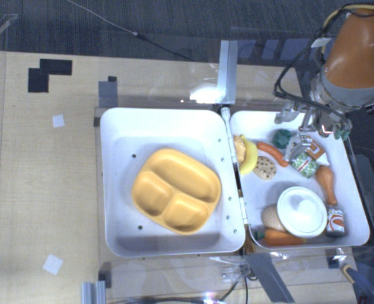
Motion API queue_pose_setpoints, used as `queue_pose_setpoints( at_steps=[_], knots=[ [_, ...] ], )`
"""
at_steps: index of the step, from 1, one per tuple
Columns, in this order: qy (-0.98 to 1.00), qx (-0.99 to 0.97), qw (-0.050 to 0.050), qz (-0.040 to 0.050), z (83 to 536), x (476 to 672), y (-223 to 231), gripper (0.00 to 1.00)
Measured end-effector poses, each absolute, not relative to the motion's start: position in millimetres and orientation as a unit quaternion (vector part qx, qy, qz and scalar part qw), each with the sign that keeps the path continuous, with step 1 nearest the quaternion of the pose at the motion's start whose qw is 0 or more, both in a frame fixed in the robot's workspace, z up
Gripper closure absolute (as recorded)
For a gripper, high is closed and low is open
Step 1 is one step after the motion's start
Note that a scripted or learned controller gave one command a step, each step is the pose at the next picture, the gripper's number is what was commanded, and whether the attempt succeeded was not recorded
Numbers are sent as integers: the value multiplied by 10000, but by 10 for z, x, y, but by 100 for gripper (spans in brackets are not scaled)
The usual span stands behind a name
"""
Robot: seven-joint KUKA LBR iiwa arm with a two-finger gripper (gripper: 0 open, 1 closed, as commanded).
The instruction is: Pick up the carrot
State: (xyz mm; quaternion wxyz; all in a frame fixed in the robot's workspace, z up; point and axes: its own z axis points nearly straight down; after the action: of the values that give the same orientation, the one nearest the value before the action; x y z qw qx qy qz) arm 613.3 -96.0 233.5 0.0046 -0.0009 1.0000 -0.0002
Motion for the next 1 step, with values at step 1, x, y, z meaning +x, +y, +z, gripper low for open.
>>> queue_pose_setpoints(
  at_steps=[1],
  knots=[
    [9980,-627,3,3,1021,5676,-1492,0]
  ],
)
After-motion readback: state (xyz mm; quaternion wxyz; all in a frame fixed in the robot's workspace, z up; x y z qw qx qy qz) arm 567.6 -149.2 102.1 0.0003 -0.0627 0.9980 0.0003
